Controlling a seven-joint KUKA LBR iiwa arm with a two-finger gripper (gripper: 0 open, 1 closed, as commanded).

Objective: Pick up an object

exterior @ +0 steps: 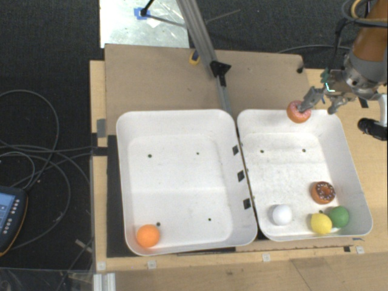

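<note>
My gripper (pixel 322 106) hangs over the far right corner of the right bin (pixel 291 162), with its two fingers spread apart. A pink ring-shaped donut (pixel 297 112) sits at the bin's far rim, against the tip of the left finger (pixel 310 99) and not between the two fingers. Near the front right of this bin lie a brown sprinkled donut (pixel 323 192), a white ball (pixel 280 214), a yellow ball (pixel 321 223) and a green ball (pixel 339 216). An orange ball (pixel 148 236) rests in the left bin's front left corner.
The left bin (pixel 176 162) adjoins the right one at black clips in the middle. A grey pole (pixel 200 32) slants down to the far edge between the bins. Cables lie on the floor at left.
</note>
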